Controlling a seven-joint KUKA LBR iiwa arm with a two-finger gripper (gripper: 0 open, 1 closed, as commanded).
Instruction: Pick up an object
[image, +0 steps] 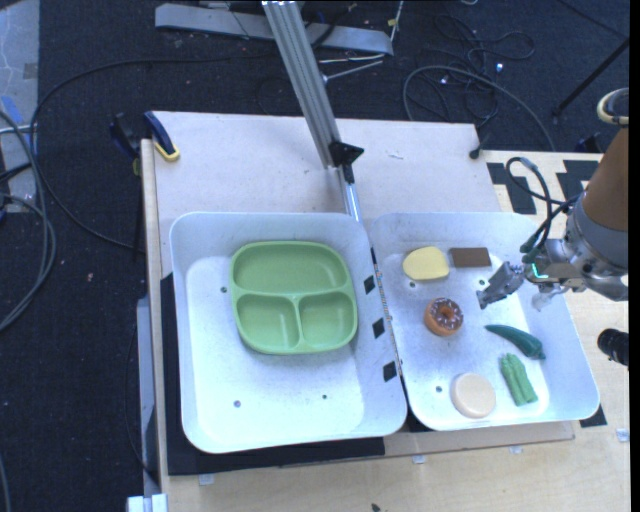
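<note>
White bins (200, 400), glossy ringed donut (443, 316)

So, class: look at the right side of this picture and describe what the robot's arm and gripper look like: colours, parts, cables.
The arm has a broad orange band above a grey wrist section. Black cables loop beside it. The gripper is dark grey metal, with a small green light glowing near its base. The fingers are too small and blurred to describe further.
</note>
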